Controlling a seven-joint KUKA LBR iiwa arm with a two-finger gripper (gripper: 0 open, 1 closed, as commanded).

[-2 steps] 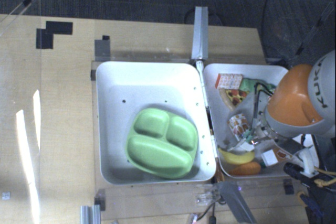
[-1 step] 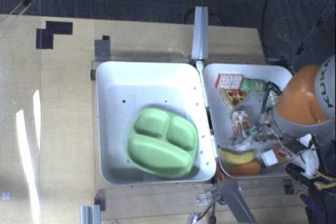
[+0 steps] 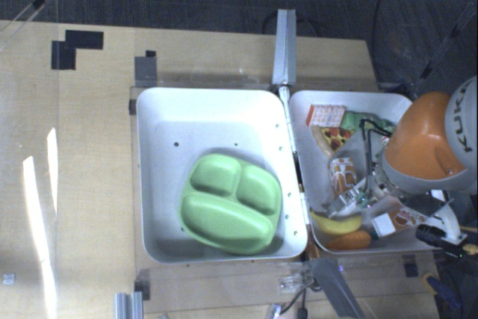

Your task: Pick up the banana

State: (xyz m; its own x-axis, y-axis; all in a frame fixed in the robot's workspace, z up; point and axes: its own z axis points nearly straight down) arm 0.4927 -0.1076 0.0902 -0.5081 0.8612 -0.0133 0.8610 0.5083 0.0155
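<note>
The yellow banana (image 3: 335,223) lies near the front edge of the right bin (image 3: 300,132), curved, just above an orange oblong item (image 3: 347,240). My gripper (image 3: 357,196) hangs low in the right bin just above and right of the banana, close to its right end. The arm's orange band (image 3: 422,138) covers the right half of that bin. The banana rests on the bin floor.
The left bin (image 3: 160,131) holds a green sectioned tray (image 3: 231,202). In the right bin sit a red-and-white box (image 3: 325,116), a pizza slice toy (image 3: 334,137), a small striped packet (image 3: 342,174) and a white carton (image 3: 385,224). A metal divider post (image 3: 284,48) stands between the bins.
</note>
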